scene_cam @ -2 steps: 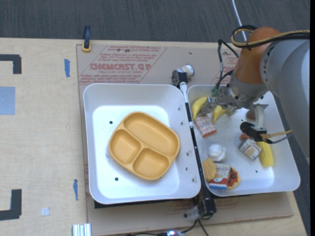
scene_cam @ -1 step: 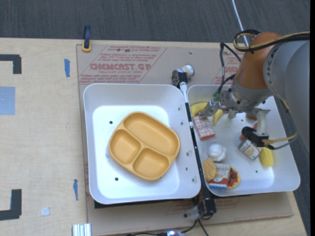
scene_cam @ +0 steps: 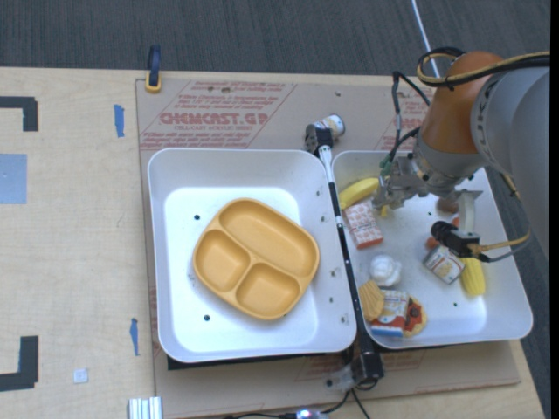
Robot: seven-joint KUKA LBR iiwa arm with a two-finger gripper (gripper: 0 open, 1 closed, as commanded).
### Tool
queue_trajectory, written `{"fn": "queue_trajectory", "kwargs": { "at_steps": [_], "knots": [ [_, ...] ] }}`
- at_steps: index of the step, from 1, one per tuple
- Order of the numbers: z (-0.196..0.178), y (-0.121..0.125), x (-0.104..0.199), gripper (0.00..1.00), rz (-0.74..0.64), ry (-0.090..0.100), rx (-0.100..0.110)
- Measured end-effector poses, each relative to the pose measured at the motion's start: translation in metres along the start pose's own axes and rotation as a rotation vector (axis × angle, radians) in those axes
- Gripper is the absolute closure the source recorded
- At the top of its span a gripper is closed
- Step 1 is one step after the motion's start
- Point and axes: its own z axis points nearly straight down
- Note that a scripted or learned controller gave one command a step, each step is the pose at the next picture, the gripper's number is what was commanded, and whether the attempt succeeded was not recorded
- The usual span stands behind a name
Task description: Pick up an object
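Likeliest pick, judging by the arm's reach: yellow banana-shaped toy. Lies flat just beyond the red-and-white carton, toward the far rim of the right bin, tucked close to the wall shared with the left bin. Looks awkward there, so near the wall, with little room for a grip on that side.

Hovers over the toy's end away from that wall: grey arm with orange band, wrist low, just past the carton and to its arm side. Jaws hidden under the wrist body and cabling; cannot tell whether apart or together, nor whether touching the toy. Nothing seen clamped.

Scattered loosely, as if dropped in for random picking: white round lid or cup on the near side of the carton, crumpled snack packet further toward the near rim, small tan box and yellow corn cob well apart from the carton on the arm side.

Across the shared wall from the carton: yellow divided plate, alone and flat in the left bin, hard to pinch. Both bins resting on a cardboard sheet over the tabletop.
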Motion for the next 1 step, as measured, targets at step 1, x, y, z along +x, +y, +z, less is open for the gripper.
{"fn": "queue_trajectory", "kwargs": {
  "at_steps": [1],
  "knots": [
    [-0.0854,-0.0644,0.045,1.0,-0.001,0.003,0.016]
  ]
}}
